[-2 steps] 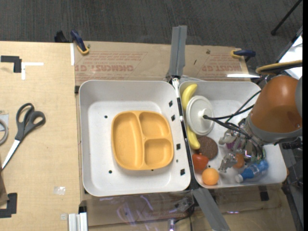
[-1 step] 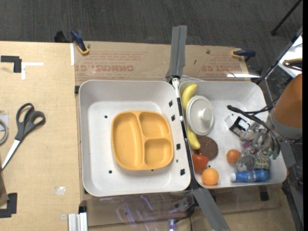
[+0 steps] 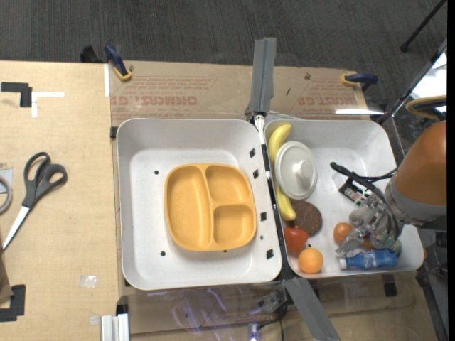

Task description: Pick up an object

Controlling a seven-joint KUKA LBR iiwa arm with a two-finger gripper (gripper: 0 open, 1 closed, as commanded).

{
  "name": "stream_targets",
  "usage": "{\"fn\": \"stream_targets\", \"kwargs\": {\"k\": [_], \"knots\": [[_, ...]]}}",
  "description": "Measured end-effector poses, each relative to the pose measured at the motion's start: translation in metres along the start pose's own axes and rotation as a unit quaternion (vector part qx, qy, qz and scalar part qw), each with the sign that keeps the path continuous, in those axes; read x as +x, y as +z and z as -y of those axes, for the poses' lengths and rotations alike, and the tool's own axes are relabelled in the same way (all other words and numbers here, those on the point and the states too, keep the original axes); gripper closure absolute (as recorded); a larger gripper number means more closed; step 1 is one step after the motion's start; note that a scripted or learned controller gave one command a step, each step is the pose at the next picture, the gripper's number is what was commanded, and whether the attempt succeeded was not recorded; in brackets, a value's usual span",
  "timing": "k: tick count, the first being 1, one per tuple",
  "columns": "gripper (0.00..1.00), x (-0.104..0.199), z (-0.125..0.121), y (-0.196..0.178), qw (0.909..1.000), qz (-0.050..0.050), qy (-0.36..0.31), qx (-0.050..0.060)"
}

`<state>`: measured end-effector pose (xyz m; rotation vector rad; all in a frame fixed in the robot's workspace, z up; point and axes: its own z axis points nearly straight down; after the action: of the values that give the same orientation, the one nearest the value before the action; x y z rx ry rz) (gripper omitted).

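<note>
Tool [image 3: 364,234]: positioned low in right bin [image 3: 370,137], beside blue bottle [image 3: 370,261]; finger state cannot be told.
Left bin [image 3: 135,190]: occupied by yellow divided plate [image 3: 210,207].

Divided plate [image 3: 210,207] in left bin [image 3: 135,190]; banana [image 3: 279,139], lid [image 3: 296,170], bottle [image 3: 368,260] in right bin [image 3: 370,137]

The banana [image 3: 279,163] along the left wall of the right bin [image 3: 377,130] is partly hidden by the white lid [image 3: 296,170] lying over its middle, so just its two ends show. Near that bin's front right corner the gripper [image 3: 368,227] is a small tangle of metal and cable, too cluttered to read its fingers, and it covers part of a small orange ball [image 3: 343,231] and the blue bottle [image 3: 370,260]. The arm [image 3: 426,180] is cut off by the right edge.
</note>
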<state>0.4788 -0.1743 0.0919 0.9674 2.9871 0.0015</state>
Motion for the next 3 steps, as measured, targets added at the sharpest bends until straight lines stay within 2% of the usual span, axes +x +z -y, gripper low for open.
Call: {"fn": "stream_targets", "kwargs": {"k": [1, 2, 3], "knots": [[0.0, 0.023, -0.031, 0.001, 0.9964, -0.001, 0.085, 0.001], [0.0, -0.05, -0.047, -0.001, 0.9998, 0.002, -0.021, 0.0], [0.0, 0.001, -0.024, 0.0, 0.9997, 0.0, 0.024, 0.001]]}}
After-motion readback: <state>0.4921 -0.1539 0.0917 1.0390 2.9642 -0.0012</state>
